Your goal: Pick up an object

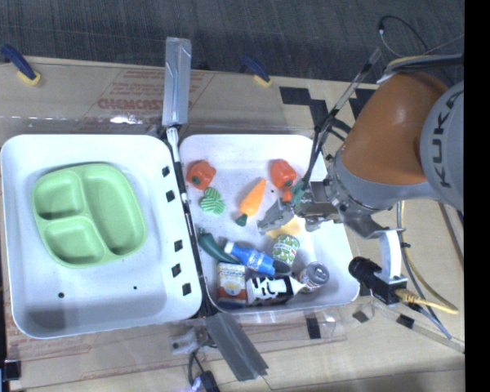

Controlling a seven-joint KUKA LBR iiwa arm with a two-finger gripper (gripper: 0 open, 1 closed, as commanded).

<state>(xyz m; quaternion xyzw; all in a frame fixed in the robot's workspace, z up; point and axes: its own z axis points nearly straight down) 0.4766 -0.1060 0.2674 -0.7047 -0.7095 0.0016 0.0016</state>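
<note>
The gripper [275, 216] hangs low in the right bin [229, 149], and its metal fingers [269, 219] stand a little apart with nothing between them. Just beside them, on the left, lies the toy carrot [252, 198]; its long axis runs slanted, with the thick end up-right and the tip down-left. The green divided plate [87, 211] lies in the left bin [24, 300].

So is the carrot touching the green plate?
Apart. The camera view shows the carrot in the right bin, the green plate in the left bin, the bins' walls between them.
</note>
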